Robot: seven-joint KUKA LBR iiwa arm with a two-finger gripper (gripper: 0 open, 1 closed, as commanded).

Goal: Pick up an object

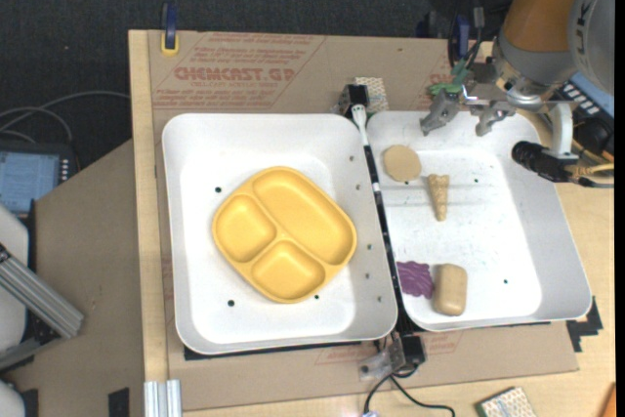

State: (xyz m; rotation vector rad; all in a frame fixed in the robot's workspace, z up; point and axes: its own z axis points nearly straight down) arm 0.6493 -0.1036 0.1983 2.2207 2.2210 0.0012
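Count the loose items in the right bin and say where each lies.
4. A round tan disc near the far left corner, a cone just right of it, a purple piece at the near left edge, a tan block touching it.

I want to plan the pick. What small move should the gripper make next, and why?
Probably lower toward the round cookie. The gripper hangs open over the right bin's far edge with nothing between its fingers, and the cookie lies nearest, apart from the cone.

Two white bins (195, 308) sit side by side. One holds one yellow divided plate (283, 232). The other holds one round cookie (400, 162), one cone (438, 195), one purple piece (417, 279) and one tan block (450, 289).
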